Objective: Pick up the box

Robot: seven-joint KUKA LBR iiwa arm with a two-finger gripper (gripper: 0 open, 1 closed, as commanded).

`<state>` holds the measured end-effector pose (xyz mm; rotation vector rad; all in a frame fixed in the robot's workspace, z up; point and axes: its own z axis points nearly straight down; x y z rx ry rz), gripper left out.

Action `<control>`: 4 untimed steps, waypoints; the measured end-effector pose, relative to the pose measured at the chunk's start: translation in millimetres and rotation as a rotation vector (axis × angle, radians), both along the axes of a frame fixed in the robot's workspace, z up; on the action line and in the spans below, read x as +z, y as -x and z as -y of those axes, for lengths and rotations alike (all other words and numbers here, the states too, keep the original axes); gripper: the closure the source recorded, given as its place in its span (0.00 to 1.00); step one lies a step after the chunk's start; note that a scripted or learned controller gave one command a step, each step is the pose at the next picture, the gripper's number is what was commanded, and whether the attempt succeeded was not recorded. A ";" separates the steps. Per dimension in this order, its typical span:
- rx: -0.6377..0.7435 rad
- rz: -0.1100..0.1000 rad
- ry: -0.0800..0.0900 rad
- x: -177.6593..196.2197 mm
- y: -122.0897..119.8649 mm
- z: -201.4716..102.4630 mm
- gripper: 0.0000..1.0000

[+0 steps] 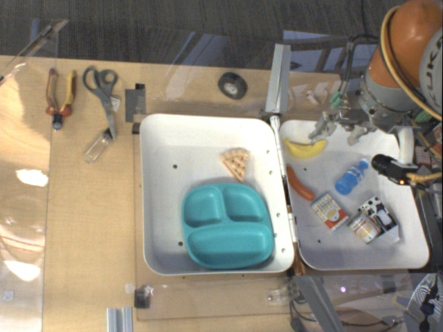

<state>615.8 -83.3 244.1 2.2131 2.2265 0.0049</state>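
A small orange and white box lies flat in the right bin, near its middle. Beside it to the right lies a black and white carton. My gripper hovers over the bin's far edge, above and just right of a banana. Its fingers are spread open and hold nothing. The box sits well toward the front from the gripper, apart from it.
A red sausage lies left of the box and a blue bottle behind it. The left bin holds a teal divided tray and a waffle piece. Pliers, scissors and a tape roll lie on the bench.
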 end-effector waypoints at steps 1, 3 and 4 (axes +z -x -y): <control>0.315 0.001 0.002 -98.0 51.3 22.8 0.00; 0.383 0.023 0.012 -141.3 96.8 46.4 1.00; 0.424 0.005 0.003 -23.3 55.5 -57.2 1.00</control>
